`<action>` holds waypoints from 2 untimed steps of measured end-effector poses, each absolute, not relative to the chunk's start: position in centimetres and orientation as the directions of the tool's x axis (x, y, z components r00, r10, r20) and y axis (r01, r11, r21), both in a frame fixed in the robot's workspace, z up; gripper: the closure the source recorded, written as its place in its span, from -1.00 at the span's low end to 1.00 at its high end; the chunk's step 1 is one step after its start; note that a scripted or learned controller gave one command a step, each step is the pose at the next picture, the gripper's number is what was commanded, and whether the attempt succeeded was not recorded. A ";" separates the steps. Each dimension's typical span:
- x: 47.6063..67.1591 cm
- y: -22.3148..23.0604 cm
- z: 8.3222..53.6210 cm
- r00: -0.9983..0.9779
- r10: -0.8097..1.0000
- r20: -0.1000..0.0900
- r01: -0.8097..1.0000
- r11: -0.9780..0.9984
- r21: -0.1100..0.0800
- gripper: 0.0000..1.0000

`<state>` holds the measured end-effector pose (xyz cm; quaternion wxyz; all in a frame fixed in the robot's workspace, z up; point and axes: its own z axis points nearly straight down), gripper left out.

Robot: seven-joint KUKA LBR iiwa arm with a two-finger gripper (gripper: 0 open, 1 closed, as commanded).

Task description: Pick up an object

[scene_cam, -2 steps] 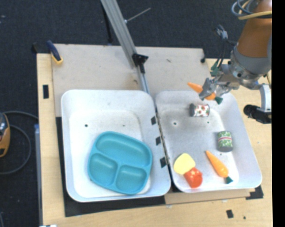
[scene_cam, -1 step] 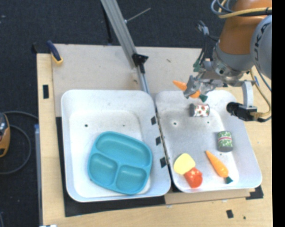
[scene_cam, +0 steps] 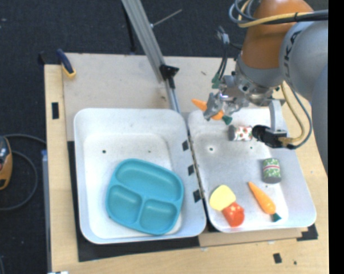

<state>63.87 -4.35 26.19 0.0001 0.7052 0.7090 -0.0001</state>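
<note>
Carrot [scene_cam: 209,108] sits between my end effector [scene_cam: 216,108] fingers, above the right bin's [scene_cam: 297,210] far-left corner. No label legible on the green can [scene_cam: 270,170]. Second carrot [scene_cam: 262,198], tomato [scene_cam: 233,214] nearby; blue tray [scene_cam: 144,196] in the left bin [scene_cam: 86,153].

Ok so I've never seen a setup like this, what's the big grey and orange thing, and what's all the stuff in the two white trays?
The big grey and orange thing is a robot arm, reaching in from the right. The single camera looks down at a slant from above the bench. The arm's gripper hangs over the far edge of the right white bin, beside a small orange piece; I can't tell whether it holds anything. That bin contains a yellow toy slice, a red toy vegetable, an orange toy carrot, a small green can and a small white-and-red item. The left white bin holds a blue divided plastic plate.
</note>
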 end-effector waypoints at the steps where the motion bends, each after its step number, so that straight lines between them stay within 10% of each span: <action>1: 64.7 1.3 26.7 -0.008 1.000 0.001 1.000 0.008 0.002 1.00; 2: 65.8 5.6 25.0 -0.006 1.000 -0.001 1.000 0.006 0.001 1.00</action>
